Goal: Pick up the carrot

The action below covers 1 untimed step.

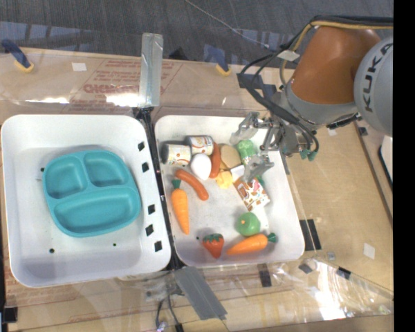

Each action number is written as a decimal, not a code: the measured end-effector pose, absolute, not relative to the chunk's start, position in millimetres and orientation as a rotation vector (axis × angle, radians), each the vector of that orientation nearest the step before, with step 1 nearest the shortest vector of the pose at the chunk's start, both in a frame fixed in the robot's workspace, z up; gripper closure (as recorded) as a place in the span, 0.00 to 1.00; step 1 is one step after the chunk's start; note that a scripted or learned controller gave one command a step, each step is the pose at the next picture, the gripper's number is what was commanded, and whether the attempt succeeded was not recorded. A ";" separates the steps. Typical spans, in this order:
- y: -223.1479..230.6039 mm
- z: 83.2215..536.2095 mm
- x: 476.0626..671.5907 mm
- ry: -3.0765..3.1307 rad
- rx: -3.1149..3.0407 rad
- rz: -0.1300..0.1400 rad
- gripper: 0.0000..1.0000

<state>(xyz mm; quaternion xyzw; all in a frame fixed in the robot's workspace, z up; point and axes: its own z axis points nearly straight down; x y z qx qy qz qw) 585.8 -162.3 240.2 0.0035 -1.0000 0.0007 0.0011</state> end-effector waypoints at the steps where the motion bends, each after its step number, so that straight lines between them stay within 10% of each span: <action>1: -120.1 161.7 514.1 -3.127 -0.227 -0.002 0.00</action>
